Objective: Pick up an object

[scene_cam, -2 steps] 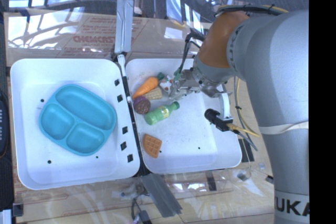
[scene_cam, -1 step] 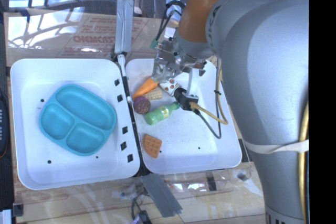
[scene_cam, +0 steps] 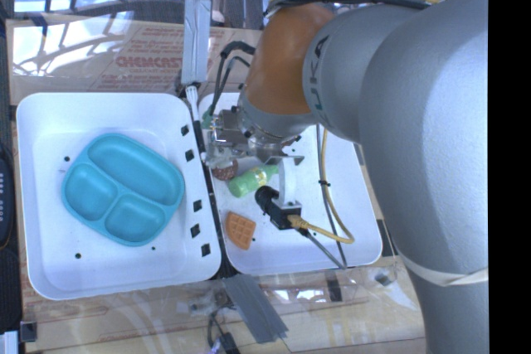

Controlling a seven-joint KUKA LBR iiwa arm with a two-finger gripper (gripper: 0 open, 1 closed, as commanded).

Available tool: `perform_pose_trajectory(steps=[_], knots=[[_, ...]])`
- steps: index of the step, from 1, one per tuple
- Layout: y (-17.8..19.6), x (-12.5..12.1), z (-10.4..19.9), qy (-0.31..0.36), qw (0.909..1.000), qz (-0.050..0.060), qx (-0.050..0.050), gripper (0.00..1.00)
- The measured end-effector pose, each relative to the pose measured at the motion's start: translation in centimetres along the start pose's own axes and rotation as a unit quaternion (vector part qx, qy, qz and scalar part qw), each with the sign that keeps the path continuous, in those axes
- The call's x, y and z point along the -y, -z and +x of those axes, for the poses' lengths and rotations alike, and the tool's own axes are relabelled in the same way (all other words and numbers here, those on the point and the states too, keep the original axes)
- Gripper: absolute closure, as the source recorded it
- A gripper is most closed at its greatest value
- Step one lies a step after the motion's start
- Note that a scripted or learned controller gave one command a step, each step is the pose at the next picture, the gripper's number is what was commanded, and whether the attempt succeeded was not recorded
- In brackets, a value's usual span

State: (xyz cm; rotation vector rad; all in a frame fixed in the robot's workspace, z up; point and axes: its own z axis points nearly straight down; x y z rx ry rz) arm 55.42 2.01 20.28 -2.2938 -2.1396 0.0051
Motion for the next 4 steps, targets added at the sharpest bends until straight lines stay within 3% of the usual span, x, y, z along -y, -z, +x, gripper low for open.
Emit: perform_pose_trajectory(steps=[1, 2, 3, 4], knots=[[-1.3, 6.4, 0.8, 0.022, 0.9997, 0.0, 0.001, 1.0], [-1.3, 8.2, 4.5, 0.036, 0.9994, 0.001, 0.001, 1.0], [-1.3, 8.3, 6.6, -0.031, 0.9995, -0.001, 0.001, 1.0], [-1.3, 8.3, 6.9, -0.081, 0.9967, -0.003, 0.001, 1.0]])
